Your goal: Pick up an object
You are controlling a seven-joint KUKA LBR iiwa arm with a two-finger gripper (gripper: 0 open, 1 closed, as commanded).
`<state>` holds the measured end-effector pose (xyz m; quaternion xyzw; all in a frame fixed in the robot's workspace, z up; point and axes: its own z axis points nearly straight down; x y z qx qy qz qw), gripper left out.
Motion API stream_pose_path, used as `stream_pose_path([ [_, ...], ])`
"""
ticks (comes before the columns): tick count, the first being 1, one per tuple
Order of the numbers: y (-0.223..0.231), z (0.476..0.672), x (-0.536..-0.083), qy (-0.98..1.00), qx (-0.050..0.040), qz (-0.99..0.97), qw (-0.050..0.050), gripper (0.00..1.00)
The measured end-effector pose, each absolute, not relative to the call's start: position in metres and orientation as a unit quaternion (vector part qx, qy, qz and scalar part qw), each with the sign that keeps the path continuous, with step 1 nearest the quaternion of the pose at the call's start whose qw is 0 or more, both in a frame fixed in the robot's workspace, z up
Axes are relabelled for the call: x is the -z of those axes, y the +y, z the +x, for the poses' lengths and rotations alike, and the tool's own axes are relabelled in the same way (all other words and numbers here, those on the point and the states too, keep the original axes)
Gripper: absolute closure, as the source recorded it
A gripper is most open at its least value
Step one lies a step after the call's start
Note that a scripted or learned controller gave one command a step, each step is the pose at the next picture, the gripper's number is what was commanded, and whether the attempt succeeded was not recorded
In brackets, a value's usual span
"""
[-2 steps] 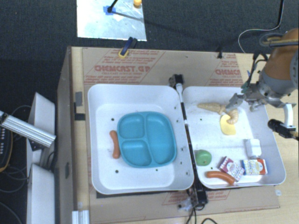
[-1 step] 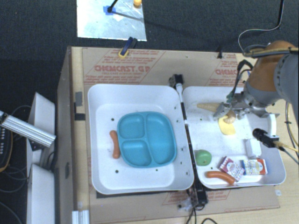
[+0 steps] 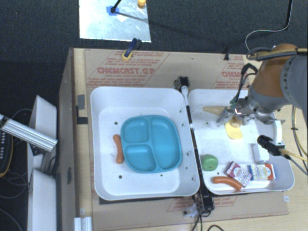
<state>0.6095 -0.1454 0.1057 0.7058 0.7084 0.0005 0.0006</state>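
My arm (image 3: 293, 81) is grey with an orange band (image 3: 272, 71) above the wrist; black cables loop over it, and my pincer (image 3: 231, 115) is silvery metal.

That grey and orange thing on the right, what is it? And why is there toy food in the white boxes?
It is a robot arm, and a computer program moves it. Its job is to pick something up. One camera looks down on the bench from above, and the arm reaches in from the picture's right.

At its end is a gripper with two fingers, like a small claw. It hangs over the right bin, just above a yellow piece. I cannot tell if the claw is open or shut.

That bin also has a green ball, an orange sausage and a small carton. The left bin has a blue divided plate with another sausage beside it.
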Motion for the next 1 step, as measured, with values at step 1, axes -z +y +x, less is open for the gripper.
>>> stream_pose_path([
  [1, -0.1598, 0.6094, -0.0845, 0.708, -0.0001, 0.707, 0.001, 0.00],
])
